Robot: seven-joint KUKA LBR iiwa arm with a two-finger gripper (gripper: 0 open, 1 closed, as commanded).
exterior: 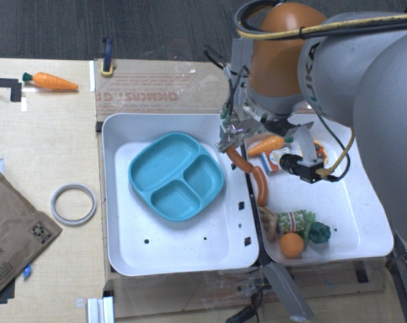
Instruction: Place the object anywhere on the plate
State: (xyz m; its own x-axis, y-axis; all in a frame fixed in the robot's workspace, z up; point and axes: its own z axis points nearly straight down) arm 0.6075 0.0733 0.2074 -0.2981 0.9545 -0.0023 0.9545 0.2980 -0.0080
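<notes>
A blue three-compartment plate [176,175] lies in the left white bin [122,241]. My gripper [228,142] hangs over the divider between the bins, just past the plate's right rim. It is shut on the upper end of a reddish-brown sausage string [259,184]. The string curves down and to the right from the fingertips into the right bin [364,207]. Its lower link rests near the divider.
The right bin also holds a toy carrot [265,144], a white packet [284,159], an orange ball [292,245], a green item [307,226] and a brown piece [269,222]. On the bench to the left are a grey ring [73,203], another carrot [50,81] and a cardboard box [11,234].
</notes>
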